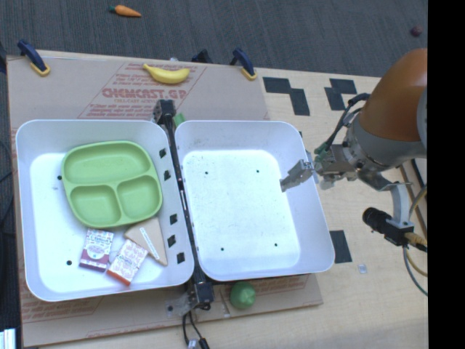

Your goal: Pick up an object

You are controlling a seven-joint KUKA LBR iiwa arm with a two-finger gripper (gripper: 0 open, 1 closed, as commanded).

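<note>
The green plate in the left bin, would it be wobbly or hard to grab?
The green plate looks like stiff moulded plastic with three compartments, so it probably won't flop. It lies flat and wide in the left bin, so it shouldn't roll, but a gripper would likely need its raised rim. Its smooth surface may be slippery.

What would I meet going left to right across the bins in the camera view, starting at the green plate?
Green divided plate in the left bin → black divider between the bins → right bin → gripper over that bin's right rim → the arm's orange band.
</note>
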